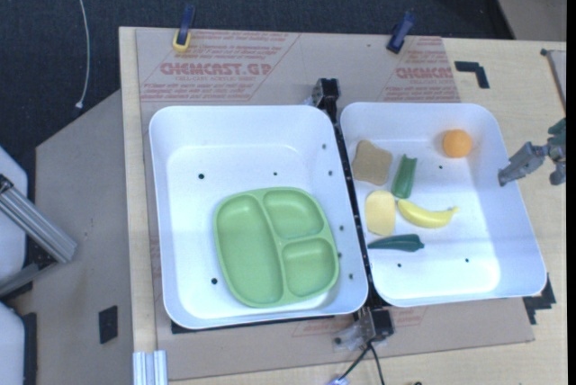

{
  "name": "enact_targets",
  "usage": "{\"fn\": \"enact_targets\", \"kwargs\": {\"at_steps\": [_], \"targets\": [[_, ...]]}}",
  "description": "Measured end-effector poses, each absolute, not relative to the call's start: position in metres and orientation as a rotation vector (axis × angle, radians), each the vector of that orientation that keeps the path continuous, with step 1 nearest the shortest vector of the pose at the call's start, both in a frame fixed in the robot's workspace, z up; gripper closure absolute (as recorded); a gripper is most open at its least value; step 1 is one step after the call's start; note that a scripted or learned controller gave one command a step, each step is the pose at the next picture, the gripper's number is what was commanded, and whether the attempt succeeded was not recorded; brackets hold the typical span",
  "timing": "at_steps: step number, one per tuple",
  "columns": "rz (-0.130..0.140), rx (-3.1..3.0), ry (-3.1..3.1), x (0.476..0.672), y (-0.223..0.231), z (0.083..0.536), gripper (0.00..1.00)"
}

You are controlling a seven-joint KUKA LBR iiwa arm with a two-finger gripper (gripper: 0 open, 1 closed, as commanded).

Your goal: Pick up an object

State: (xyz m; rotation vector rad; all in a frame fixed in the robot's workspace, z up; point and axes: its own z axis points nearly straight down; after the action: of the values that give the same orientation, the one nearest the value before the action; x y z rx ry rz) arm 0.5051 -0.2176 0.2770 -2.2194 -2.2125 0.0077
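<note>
The right bin (504, 271) holds several toy foods. An orange ball (456, 143) lies near its far right corner. A tan bread slice (372, 162) and a green cucumber (404, 176) sit by the left wall. Below them are a pale yellow block (381, 213), a yellow banana (427, 214) and a dark green pod (396, 242). My gripper (522, 165) reaches in at the right edge, above the bin's right rim, well right of the ball and touching none of the objects. It is partly cut off by the frame.
The left bin (180, 149) holds a green divided plate (274, 245) in its near half. A black clamp (326, 92) sits at the far end of the wall between the bins. Blue clips (400, 32) hold the cardboard sheet at the back.
</note>
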Motion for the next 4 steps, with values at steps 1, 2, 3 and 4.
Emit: {"fn": "enact_targets", "kwargs": {"at_steps": [1,2,3,4], "targets": [[0.0,-2.222,-2.222,0.507,-0.217,0.282,0.0],[0.001,-2.221,-2.22,0.514,-0.218,0.224,0.0],[0.004,-2.218,-2.217,0.512,-0.223,0.18,0.0],[0.003,-2.218,-2.217,0.507,-0.221,0.136,0.0]]}}
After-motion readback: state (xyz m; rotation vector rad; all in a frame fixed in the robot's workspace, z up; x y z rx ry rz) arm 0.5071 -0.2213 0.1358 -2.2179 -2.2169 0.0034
